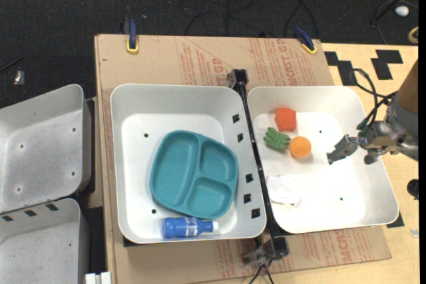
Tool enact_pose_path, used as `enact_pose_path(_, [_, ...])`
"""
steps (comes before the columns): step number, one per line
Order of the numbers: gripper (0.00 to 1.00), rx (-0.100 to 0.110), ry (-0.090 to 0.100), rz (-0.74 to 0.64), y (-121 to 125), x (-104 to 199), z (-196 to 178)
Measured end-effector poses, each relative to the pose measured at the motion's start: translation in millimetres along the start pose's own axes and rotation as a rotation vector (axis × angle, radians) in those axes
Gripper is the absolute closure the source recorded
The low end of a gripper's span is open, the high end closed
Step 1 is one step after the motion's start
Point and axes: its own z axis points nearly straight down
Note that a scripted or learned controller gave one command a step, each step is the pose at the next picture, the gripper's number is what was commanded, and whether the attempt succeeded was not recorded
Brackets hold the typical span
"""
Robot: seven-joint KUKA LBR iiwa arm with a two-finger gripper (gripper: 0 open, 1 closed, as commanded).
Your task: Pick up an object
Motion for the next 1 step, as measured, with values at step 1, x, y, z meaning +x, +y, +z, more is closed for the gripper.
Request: enact_pose_path(1, [0.00, -0.012, -0.003, -0.004, 2.6, 0.6, -6.3])
